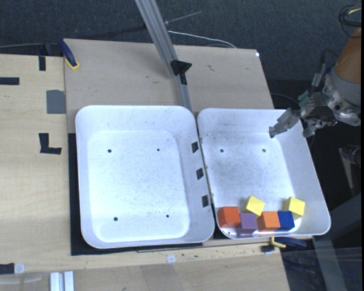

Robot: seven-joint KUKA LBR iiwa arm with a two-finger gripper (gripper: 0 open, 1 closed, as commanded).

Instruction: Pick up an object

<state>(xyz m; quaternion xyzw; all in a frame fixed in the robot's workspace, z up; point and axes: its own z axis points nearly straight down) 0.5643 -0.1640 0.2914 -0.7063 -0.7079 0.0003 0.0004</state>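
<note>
Several small blocks lie clustered at the near end of the right bin (255, 156): a red-orange one (229, 216), a purple one (249, 222), an orange one (269, 220), a blue one (285, 220) and two yellow ones (255, 205) (296, 207). My gripper (293, 128) hangs over the far right corner of that bin, well away from the blocks. Its two fingers stand apart, so it is open, and nothing sits between them. One grey finger (281, 125) points down and left over the bin floor.
The left bin (133, 162) lies beside the right one, joined by black clips (199, 173). A slanted metal rod (155, 23) with a black clamp (181, 68) crosses the bench behind the bins. A blue and yellow tool (70, 54) lies at the bench's far left corner.
</note>
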